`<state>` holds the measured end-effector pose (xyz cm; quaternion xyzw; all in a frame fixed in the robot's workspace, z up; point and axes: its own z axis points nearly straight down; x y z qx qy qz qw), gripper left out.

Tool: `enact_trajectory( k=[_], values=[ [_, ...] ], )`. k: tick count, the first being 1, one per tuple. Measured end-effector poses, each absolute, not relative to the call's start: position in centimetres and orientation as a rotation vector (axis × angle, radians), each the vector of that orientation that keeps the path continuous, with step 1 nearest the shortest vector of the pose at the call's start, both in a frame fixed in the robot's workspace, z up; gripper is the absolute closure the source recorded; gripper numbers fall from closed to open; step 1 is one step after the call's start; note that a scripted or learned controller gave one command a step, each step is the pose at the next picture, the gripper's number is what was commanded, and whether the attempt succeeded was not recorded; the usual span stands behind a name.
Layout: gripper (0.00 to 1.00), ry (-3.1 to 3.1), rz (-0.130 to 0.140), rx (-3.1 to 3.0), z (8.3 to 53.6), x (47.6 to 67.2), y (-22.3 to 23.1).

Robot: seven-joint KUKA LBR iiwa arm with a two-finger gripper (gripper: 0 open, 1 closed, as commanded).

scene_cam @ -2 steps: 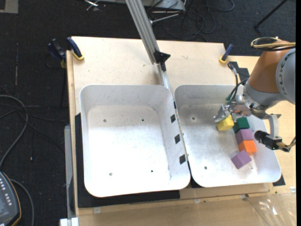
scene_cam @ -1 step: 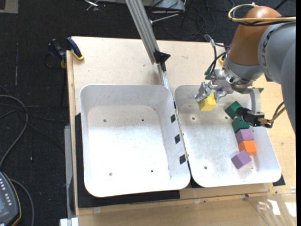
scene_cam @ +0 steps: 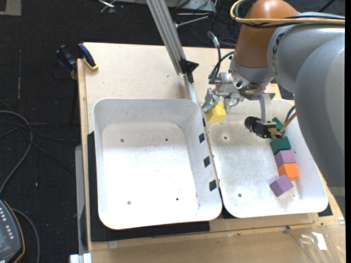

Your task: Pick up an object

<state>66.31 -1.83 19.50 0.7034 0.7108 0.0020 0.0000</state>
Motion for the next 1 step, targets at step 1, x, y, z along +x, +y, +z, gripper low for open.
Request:
enact_trajectory(
  k=[1],
  values=[
    [1.0,2.233,0.011,2.208,26.09,63.73,6.13]
  ],
)
